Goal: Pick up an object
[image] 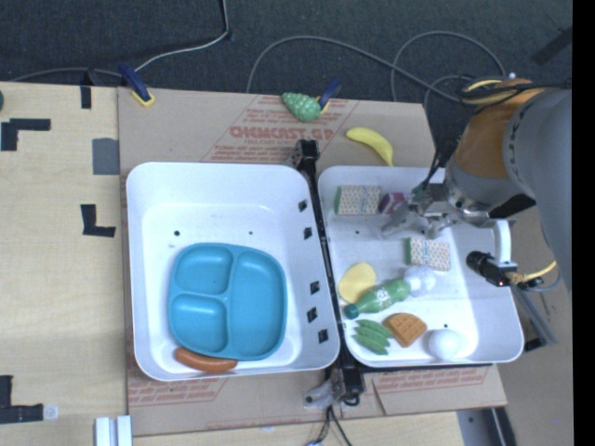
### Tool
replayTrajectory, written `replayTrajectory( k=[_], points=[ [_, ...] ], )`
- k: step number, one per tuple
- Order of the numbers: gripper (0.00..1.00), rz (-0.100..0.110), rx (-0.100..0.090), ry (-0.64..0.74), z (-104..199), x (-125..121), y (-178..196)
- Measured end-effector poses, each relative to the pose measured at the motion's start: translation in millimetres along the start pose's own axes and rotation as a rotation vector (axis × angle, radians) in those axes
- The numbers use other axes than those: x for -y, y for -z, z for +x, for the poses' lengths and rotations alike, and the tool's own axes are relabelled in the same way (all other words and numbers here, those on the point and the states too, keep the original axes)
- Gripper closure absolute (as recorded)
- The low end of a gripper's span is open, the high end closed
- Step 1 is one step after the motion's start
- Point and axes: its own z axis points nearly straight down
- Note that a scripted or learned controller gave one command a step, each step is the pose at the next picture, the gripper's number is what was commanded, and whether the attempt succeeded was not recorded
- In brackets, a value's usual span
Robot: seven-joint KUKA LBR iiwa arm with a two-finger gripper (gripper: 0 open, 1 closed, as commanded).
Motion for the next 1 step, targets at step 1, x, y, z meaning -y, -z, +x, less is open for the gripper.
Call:
replayTrajectory(
  k=[1],
  points=[
    [0.0,0.01,0.0,0.0,26.5,-46.7,-7.7]
  ],
)
